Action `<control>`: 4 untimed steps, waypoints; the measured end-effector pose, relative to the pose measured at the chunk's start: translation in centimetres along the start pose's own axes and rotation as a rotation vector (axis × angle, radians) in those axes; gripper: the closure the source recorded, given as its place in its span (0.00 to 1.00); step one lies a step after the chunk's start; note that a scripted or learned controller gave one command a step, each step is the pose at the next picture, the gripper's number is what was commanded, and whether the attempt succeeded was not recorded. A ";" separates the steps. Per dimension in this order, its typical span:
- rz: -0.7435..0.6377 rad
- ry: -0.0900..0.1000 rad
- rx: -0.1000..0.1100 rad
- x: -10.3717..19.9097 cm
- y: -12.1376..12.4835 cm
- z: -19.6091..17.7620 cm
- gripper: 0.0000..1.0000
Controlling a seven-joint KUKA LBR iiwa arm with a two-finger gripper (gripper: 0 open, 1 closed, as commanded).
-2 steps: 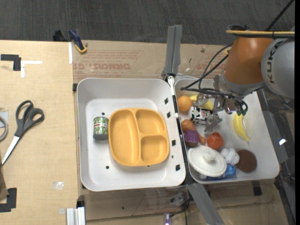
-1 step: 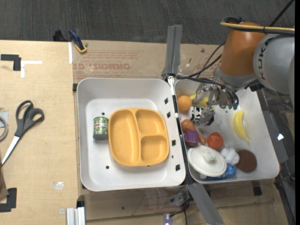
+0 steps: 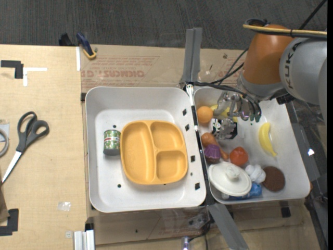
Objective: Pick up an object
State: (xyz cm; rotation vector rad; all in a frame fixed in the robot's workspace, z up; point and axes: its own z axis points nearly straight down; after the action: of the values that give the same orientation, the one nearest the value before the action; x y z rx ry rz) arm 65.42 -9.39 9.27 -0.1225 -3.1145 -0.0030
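Bowl (image 3: 230,177) with a white lid sits at the near edge of the right bin (image 3: 291,191), touching a blue thing (image 3: 255,191) just to its right. A brown ball (image 3: 273,177) lies beside that, with small white pieces (image 3: 254,171) between ball and bowl. Just behind the bowl are a red tomato (image 3: 238,156) and a purple piece (image 3: 212,152), and a small orange piece (image 3: 208,138) lies just beyond the purple one. A banana (image 3: 267,138) lies apart, toward the bin's right side.

In the left bin (image 3: 99,191) a yellow divided plate (image 3: 154,151) fills the middle, and a green can (image 3: 111,141) lies on its side against the plate's left rim. Scissors (image 3: 26,134) rest on the bench (image 3: 41,191), well left of both bins.

Farther back in the right bin, a black-and-white object (image 3: 225,128) sits right under the jaws, which hang low over it. Whether they are released, clenched or grasping it cannot be told. An orange (image 3: 204,113) lies just to their left, near the bin wall. The arm (image 3: 270,56) reaches in from the far right. A blue clip (image 3: 86,45) lies at the bench's far edge.
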 end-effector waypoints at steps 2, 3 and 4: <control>0.021 -0.031 0.001 3.1 -3.1 -21.3 1.00; 0.167 -0.030 0.000 3.2 -11.9 -25.5 1.00; 0.167 -0.030 0.000 3.2 -11.9 -25.5 0.00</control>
State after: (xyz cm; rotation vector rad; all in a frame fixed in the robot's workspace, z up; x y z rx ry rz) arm 61.94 -21.07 34.86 -0.3848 -3.1231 0.0015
